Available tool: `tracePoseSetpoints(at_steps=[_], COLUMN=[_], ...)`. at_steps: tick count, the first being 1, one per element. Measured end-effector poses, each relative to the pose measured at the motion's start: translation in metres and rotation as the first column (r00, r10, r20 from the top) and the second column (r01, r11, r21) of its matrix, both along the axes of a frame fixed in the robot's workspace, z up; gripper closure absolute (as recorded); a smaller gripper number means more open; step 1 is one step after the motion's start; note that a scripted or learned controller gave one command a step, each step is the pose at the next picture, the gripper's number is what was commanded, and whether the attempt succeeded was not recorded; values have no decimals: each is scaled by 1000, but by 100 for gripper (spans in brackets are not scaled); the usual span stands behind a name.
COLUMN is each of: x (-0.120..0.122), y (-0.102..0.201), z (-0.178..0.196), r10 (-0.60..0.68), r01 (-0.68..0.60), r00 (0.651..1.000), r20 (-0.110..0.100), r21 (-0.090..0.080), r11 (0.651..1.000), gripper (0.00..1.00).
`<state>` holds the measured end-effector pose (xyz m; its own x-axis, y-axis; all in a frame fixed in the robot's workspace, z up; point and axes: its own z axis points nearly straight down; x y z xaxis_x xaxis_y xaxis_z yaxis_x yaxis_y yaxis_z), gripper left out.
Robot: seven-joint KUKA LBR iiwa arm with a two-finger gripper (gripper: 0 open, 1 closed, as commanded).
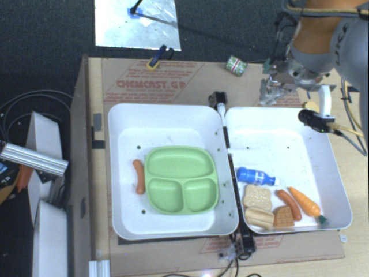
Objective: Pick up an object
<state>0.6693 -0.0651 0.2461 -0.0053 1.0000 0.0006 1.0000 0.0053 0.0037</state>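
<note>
The left shallow white bin (124,126) holds a light green three-compartment plastic tray (181,179) with an orange-red sausage (139,176) beside it. The right shallow white bin (271,128) holds a blue bottle (255,176), crackers (258,197), and an orange carrot (305,201). The gripper (270,96) hangs above the right bin's far rim.

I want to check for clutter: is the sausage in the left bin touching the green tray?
Apart. The camera view shows a strip of white bin floor between the sausage and the green tray.

Dark carpet floor (46,33), shiny metal sheet (137,15), brown cardboard-topped bench (155,79), black cables (34,105) alongside.
</note>
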Motion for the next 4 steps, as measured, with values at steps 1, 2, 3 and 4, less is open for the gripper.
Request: tracePoseSetpoints(at_steps=[1,2,3,4], x=[0,-7,0,-8], y=[59,58,93,162], z=[3,13,15,-3], r10=[0,-2,0,0], r01=[0,2,0,0], r00=[1000,1000,1000,1000], r20=[-1,-1,0,-3], r21=[1,0,1,1], r11=[1000,1000,1000,1000], gripper=[100,100,100,100])
